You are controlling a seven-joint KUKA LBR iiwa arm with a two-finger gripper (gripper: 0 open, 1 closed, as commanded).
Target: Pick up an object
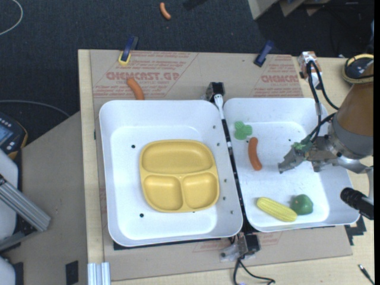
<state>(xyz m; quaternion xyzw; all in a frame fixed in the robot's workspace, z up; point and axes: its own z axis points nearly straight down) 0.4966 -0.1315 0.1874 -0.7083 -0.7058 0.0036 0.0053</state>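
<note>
In the right bin (270, 114) lie a small green leafy piece (241, 130), a red-orange sausage (255, 153), a yellow corn cob (276, 209) and a green pepper (302, 204). My gripper (300, 165) hangs over the middle right of this bin. It is to the right of the sausage and above the pepper in the picture. Its two dark fingers stand spread apart, open, with only white bin floor between them. The grey and orange arm comes in from the right edge.
The left bin (119, 159) holds a yellow three-compartment plate (178, 175). An orange sausage (136, 88) lies on the cardboard behind the left bin. Clamps (126, 51) sit at the board's far edge, and a black bracket (216, 92) sits between the bins.
</note>
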